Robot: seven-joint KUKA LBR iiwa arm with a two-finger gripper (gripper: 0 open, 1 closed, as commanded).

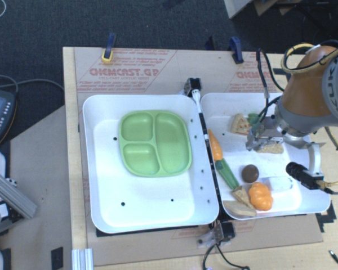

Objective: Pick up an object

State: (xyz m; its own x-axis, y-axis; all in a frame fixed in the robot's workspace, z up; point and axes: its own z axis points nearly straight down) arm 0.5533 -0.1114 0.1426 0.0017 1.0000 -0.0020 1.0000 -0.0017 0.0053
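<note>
Looking at it, we'd judge:
Arm: over the right bin; come straight down.
Gripper: low, jaws — can't tell.
Cracker: touching the gripper, back of the bin; we'd center on it before closing.
Ball: nearby, steer clear.

A single fixed camera looks down on my bench from above at a slant, set far enough back to take in both white bins and a strip of dark floor beyond the bench's far edge. The left bin sits near the frame's centre, and the right bin runs toward the right edge. My arm enters from the right, over the right bin's far corner.
</note>
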